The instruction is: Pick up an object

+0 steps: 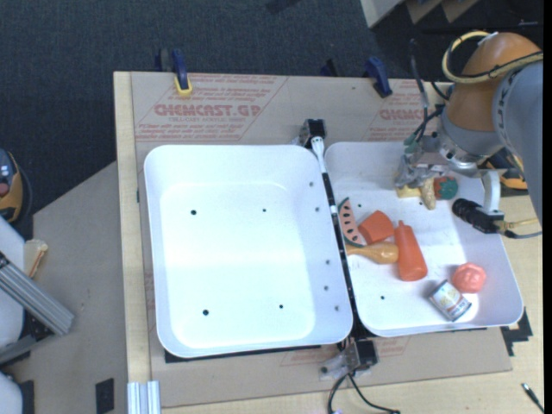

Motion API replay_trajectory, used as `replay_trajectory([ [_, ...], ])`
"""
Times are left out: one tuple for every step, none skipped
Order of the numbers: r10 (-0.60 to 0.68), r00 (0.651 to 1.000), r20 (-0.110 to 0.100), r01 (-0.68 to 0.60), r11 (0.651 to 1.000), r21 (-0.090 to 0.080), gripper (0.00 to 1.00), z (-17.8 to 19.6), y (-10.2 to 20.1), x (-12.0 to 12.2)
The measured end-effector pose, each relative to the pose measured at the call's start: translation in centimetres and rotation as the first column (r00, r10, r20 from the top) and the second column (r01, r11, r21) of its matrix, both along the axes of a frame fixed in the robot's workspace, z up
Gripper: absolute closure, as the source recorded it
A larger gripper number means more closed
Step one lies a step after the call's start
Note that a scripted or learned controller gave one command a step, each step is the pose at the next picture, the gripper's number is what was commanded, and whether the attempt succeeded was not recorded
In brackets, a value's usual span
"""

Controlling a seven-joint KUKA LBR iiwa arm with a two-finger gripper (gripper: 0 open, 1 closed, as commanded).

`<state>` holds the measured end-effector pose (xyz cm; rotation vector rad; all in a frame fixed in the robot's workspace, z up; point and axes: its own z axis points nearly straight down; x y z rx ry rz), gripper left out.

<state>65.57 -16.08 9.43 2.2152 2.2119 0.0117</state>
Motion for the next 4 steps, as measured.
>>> replay_trajectory([
  [0.006, 1.0, -0.004, -0.006, 1.0, 0.001, 1.0, 7.8, 4.0, 1.3],
  [-0.001, 1.0, -0.02, 0.001, 1.0, 0.004, 1.0, 4.8, 3.0, -3.0],
  [-0.003, 1.0, -0.019, 0.003, 1.0, 0.003, 1.0, -1.3, -1.8, -3.5],
  [-0.001, 1.0, 0.007, 0.001, 1.0, -0.008, 1.0, 14.6, -6.5, -1.4],
])
